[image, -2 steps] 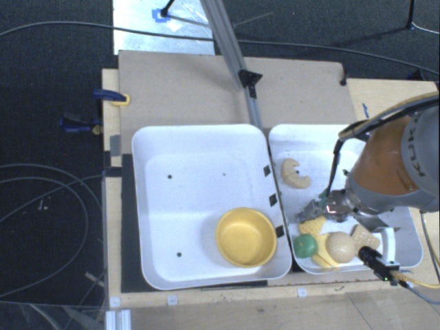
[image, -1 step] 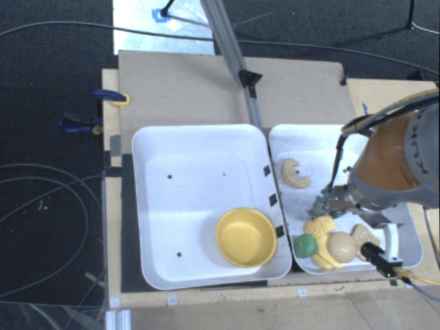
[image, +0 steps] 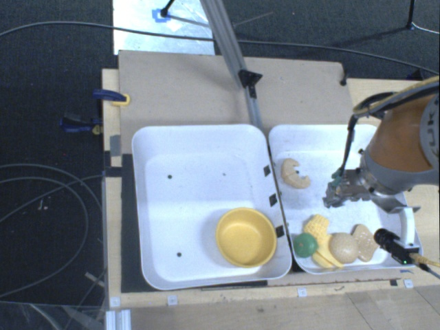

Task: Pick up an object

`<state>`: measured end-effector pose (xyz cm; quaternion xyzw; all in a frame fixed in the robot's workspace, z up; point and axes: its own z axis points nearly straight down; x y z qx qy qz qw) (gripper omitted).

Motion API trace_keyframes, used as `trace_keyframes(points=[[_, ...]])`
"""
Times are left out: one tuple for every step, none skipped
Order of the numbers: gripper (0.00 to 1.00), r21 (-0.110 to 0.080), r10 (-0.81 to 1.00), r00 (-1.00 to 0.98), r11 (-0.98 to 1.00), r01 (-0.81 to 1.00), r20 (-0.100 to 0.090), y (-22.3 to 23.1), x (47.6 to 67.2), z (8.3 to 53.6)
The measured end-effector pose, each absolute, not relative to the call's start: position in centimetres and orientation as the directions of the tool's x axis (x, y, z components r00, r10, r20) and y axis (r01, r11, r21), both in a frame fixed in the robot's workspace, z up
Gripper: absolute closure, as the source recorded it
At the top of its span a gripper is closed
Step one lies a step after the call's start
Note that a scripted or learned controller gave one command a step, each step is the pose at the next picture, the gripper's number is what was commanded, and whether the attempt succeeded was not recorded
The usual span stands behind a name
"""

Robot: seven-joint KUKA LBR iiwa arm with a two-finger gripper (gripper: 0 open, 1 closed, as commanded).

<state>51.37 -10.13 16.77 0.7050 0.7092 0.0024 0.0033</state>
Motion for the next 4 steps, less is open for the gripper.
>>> trace_keyframes(points=[[1.0, 0.008, 1.0, -0.007, 0.007, 1.0, -0.001, -9.1, 51.8, 22.2], [1.0, 0.001, 1.0, -0.004, 0.004, 1.0, -0.001, -9.1, 51.9, 21.1], [1.0, 0.005, 1.0, -0.011, 0.011, 1.0, 0.001, -4.4, 54.6, 22.5], [1.0, 0.004, 1.0, -0.01, 0.01, 1.0, 0.001, 0.6, 56.5, 23.4]])
